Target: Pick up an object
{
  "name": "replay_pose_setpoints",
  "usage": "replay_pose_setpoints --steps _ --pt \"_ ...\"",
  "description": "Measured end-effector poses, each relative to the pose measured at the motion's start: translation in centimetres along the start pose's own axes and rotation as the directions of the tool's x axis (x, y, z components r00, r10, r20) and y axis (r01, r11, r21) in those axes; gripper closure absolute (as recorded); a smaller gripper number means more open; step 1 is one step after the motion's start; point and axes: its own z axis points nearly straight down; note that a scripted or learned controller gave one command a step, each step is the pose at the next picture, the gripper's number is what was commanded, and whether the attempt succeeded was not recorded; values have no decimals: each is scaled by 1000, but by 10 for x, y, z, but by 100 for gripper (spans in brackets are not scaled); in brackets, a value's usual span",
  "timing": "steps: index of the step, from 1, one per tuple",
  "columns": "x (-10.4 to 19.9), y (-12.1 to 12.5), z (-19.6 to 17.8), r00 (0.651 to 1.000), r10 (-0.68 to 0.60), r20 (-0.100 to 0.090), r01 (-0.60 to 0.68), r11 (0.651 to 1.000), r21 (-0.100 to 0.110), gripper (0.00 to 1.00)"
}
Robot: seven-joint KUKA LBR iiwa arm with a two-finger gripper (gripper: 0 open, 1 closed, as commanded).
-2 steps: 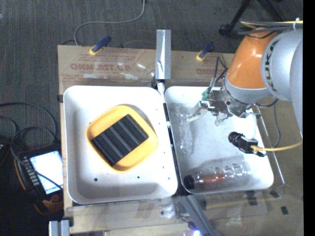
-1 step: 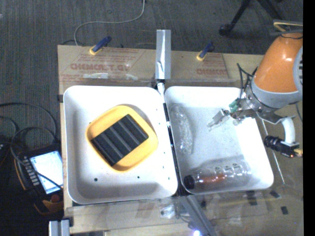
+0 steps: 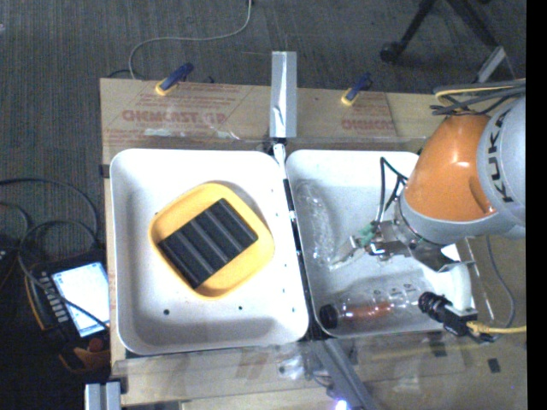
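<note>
In the left bin (image 3: 128, 229) lies a yellow pad with a black ribbed top (image 3: 212, 239), tilted across the middle. The right bin (image 3: 342, 171) holds a clear crinkled plastic piece (image 3: 313, 220) near its left wall and a clear bottle with a black cap (image 3: 369, 309) lying on its side along the front wall. My gripper (image 3: 369, 244) hangs low over the middle of the right bin, between those two clear things, under the arm's orange band (image 3: 449, 178). The wrist hides much of it.
A metal post (image 3: 283, 92) stands behind the seam between the bins. Two blue-and-yellow clamps (image 3: 173, 79) hold the cardboard at the back. Cables (image 3: 453, 314) trail by the right bin's front right corner. A device with a lit screen (image 3: 77, 293) lies on the floor at the left.
</note>
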Motion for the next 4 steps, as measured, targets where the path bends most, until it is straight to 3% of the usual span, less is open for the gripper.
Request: replay_pose_setpoints --steps 1,2,3,4 --pt "47 52 -16 985 170 1 -170 985 -1 0" --pt "28 43 -8 974 227 0 -227 974 -1 0" --pt "-58 20 -22 955 296 4 -296 955 -3 0" --pt "-58 20 -30 956 295 3 -295 956 -1 100"
